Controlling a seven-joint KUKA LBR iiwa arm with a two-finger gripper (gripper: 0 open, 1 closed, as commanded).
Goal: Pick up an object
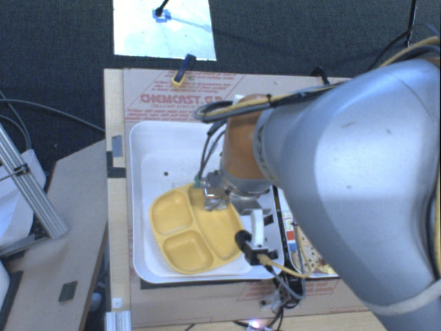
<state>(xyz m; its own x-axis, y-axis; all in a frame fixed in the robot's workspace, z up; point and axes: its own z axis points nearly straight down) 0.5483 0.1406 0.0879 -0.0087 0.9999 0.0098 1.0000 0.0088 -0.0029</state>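
Note:
A yellow divided plate [186, 234] with three compartments lies in the front part of the left white bin [158, 150]. My gripper [211, 197] hangs at the plate's back right compartment, under the orange band of the wrist. The arm's big grey body hides the fingers' ends, and nothing shows between them. The gripper sits low, close to the plate's surface or touching it; which, I cannot tell.
The right bin [303, 250] is mostly hidden by the arm; a printed card or box edge shows in it. A blue and yellow tool [183, 70] lies on the cardboard behind the bins. A metal rail [31, 185] stands at the left.

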